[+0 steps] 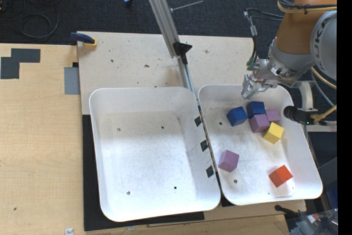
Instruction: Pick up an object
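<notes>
The left bin (110, 118) adjoins the right bin (308, 184). Inside the right bin, from its left side: purple cube (229, 160), blue cube (237, 116), a second blue cube (257, 109) touching purple blocks (260, 121), yellow cube (273, 132), orange cube (281, 175). The gripper (253, 93) hangs over that bin's far edge, just above the second blue cube; its state cannot be told.

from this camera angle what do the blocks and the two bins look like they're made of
The orange block, yellow block and blue block look like painted wood or hard plastic: flat matte colour, crisp edges, no glare. It could be either. The right bin and left bin look like thin moulded white plastic, with rounded corners and raised rims.
</notes>
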{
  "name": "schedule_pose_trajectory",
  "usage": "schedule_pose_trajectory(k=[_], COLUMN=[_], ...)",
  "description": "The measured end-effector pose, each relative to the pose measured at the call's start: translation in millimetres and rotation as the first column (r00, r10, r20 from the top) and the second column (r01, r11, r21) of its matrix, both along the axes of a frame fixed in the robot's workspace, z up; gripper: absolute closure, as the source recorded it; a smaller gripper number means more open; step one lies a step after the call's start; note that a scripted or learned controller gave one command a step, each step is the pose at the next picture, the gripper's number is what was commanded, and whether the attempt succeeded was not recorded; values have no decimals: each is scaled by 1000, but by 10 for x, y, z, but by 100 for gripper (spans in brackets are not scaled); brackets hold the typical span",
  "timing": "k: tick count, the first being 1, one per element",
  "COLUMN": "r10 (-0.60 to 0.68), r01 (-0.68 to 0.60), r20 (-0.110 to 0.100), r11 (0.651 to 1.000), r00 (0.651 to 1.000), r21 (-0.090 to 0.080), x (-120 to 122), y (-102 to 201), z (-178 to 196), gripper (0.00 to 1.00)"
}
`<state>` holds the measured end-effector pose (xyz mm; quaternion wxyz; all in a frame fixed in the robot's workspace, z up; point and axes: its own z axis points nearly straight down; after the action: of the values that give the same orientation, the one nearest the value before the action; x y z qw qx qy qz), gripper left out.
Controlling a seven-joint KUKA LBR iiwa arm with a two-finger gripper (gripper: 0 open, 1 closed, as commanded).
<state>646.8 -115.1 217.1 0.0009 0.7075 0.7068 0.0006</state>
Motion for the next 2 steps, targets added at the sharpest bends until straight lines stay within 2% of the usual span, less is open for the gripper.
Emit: schedule_pose_trajectory(k=[1, 2], r10=[6, 5], r01=[-6, -5], r20=[-3, -7], r11=[1000, 1000], r00=[1000, 1000], r21=[3, 3], x=[-17, -124], y=[587, 1066], z=[104, 42], gripper=[100, 100])
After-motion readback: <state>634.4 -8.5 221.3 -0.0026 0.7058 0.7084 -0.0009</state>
